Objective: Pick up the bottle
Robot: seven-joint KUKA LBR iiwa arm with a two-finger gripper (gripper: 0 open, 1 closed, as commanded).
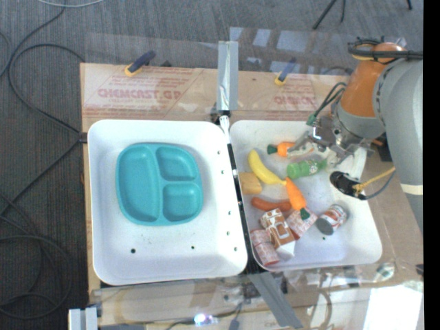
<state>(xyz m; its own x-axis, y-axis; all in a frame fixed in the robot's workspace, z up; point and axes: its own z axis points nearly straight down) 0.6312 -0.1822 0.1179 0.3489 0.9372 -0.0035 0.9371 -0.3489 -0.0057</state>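
Green bottle [307, 167] seen lying just right of banana [264, 168]. Judged light, stiff, slick, roll-prone; mid-body grasp advised. Gripper [317, 141] above bottle; jaws' state cannot be told.

The grey arm [405, 115] reaches in from the right, orange band [364, 88] sitting just above and right of the wrist. The end effector [311, 141] is angled down and to the left, low, at the end of that bent wrist.
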